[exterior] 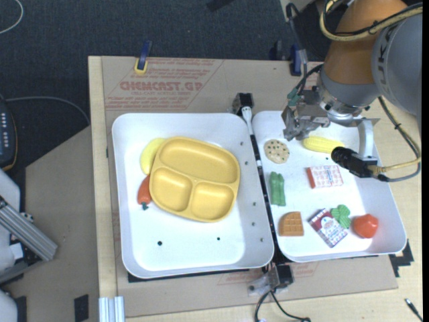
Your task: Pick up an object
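My gripper (295,130) hangs over the back of the right bin (389,213), just behind a round cookie (276,151) and left of a yellow corn cob (322,143). Nothing shows between its fingers. Further forward in that bin lie a green piece (276,187), a red-and-white packet (325,176), a brown waffle (291,224), a second packet (326,227), a green broccoli (342,214) and a red tomato (364,226).
The left bin (127,180) holds a yellow divided plate (193,178), with a yellow piece (150,153) and a red-orange piece (144,192) tucked at its left edge. A black cable part (348,161) crosses the right bin's back.
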{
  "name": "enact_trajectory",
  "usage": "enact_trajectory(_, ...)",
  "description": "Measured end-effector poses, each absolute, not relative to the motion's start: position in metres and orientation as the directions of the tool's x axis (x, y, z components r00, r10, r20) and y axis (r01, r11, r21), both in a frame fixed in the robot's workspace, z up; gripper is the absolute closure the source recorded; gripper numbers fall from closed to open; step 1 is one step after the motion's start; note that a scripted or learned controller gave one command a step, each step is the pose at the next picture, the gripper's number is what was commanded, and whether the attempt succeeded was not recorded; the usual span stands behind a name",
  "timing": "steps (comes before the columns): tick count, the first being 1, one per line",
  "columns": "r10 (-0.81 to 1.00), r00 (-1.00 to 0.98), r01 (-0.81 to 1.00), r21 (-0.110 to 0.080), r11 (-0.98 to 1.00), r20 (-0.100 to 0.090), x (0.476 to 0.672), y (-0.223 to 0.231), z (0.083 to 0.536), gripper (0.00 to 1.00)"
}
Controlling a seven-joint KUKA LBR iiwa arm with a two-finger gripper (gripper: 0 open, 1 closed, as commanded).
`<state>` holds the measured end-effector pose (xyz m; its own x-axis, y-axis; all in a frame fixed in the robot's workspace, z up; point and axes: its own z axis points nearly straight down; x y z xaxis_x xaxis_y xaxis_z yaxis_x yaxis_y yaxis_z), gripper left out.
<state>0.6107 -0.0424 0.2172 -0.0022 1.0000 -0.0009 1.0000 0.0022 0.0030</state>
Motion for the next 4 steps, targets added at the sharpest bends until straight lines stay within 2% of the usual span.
enact_trajectory(1, 1.000, -0.002, 1.000, 0.003, 0.002, -0.001, 0.613, -0.045, 0.228, 1.00)
enact_trajectory(2, 1.000, -0.002, 1.000, -0.002, 0.002, 0.001, 0.603, -0.032, 0.232, 1.00)
enact_trajectory(4, 1.000, 0.001, 1.000, 0.003, -0.001, -0.001, 0.619, -0.040, 0.223, 1.00)
